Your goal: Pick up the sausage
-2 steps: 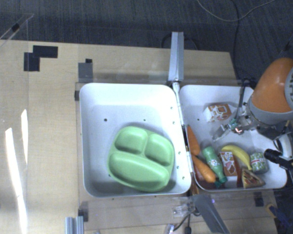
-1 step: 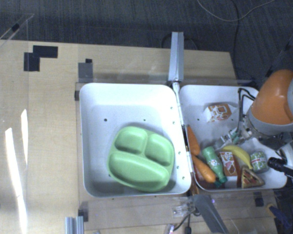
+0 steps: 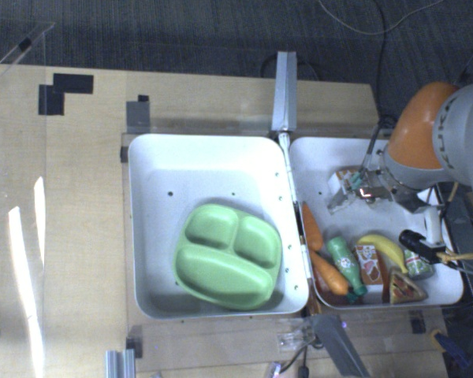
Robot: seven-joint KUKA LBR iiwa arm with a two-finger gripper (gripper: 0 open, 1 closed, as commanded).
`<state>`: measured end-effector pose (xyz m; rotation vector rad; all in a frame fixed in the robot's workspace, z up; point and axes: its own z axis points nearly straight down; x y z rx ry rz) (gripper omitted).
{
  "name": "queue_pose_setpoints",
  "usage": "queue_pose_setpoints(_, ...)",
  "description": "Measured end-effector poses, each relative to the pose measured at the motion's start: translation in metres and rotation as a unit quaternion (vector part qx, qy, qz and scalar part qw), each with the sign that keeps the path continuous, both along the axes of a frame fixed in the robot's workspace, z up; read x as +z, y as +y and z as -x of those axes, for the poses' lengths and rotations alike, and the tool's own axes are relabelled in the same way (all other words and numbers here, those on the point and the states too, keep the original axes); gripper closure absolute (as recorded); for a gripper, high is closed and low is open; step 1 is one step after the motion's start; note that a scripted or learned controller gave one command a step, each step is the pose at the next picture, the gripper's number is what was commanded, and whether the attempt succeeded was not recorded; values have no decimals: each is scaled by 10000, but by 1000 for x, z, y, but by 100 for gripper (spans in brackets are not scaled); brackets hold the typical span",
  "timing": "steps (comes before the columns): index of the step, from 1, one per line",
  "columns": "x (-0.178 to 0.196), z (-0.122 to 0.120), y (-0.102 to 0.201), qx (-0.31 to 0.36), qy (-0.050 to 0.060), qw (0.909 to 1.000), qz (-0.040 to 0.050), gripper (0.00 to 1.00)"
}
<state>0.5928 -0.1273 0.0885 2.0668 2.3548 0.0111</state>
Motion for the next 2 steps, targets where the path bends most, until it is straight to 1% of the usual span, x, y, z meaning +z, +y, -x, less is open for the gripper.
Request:
queue_pose_setpoints(1,0,-59,-42,-82,134,9999,-42,0)
queue_pose_setpoints(2,0,-71,-75,52,263,9996,-83,0)
